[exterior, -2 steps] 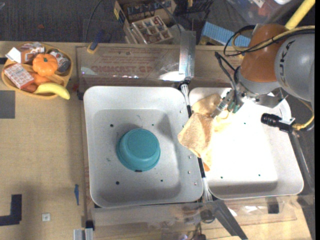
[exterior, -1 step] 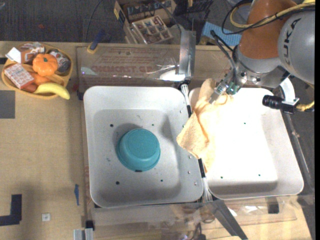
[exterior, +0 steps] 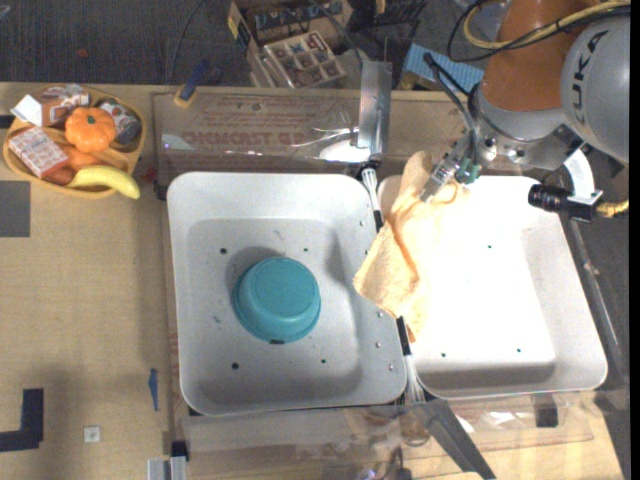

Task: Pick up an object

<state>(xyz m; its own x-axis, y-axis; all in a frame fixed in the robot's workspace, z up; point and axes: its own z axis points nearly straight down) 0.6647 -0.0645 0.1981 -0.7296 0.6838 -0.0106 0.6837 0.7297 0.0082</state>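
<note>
A pale yellow cloth [exterior: 398, 258] hangs from my gripper [exterior: 438, 185] at the top left corner of the right bin [exterior: 520, 298]. The gripper is shut on the cloth's upper edge. The cloth trails down and left, and its lower end rests over the divider between the two bins. A teal bowl [exterior: 278, 298] lies upside down in the middle of the left bin [exterior: 200, 203], well to the left of the gripper.
A basket of toy fruit and boxes [exterior: 75, 143] sits on the bench at far left. A wooden board with a metal bracket [exterior: 372, 108] runs behind the bins. Cables and crates lie beyond it.
</note>
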